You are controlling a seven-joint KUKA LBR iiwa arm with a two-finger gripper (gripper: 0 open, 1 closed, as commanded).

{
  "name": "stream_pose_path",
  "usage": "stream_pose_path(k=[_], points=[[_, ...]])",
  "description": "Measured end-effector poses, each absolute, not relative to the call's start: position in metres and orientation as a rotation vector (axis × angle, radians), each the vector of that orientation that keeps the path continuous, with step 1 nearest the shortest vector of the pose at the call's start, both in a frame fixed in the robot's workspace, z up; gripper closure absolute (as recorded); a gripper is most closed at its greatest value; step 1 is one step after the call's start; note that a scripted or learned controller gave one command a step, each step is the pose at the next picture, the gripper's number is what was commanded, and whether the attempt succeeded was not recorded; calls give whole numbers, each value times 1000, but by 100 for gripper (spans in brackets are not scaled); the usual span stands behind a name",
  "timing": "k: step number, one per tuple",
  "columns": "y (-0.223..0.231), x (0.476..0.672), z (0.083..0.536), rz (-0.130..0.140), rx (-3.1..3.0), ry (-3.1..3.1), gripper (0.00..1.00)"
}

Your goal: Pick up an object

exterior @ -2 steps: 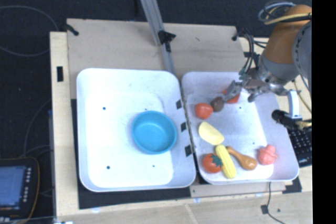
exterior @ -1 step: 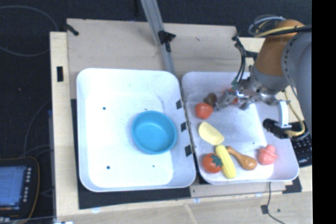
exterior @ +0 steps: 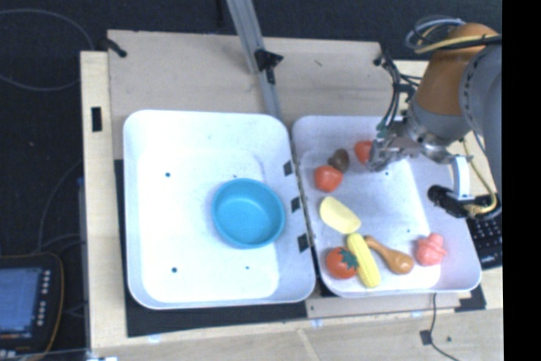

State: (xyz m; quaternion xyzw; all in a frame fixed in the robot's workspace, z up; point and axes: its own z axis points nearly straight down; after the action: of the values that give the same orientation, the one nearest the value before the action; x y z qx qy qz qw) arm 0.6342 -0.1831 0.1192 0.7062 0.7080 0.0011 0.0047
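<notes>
Your gripper sits low over the right bin, in its upper part; just to its left — touching or nearly so — lies a small red ball. That is the relation your next move turns on: the nearest thing is on the gripper's left side, not under it, so I judge a short shift leftward is needed before any close. You cannot tell from this slant whether the tool is open or closed; nothing is plainly between its tips.

Further left along the same line sit a brown nut and a tomato, near each other; both are round, so no long axis matters. The elongated pieces — banana and drumstick — lie well apart, at the bin's lower edge; the blue bowl is in the left bin.
</notes>
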Motion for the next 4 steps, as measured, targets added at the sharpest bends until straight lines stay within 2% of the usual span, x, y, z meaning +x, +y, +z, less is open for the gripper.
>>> stream_pose_path(k=[2, 3, 4], points=[[-181, 626, 229, 8, 2212, 2225, 100], [-182, 627, 248, 6, 2210, 2228, 100], [-139, 631, 242, 0, 2215, 2229, 100]])
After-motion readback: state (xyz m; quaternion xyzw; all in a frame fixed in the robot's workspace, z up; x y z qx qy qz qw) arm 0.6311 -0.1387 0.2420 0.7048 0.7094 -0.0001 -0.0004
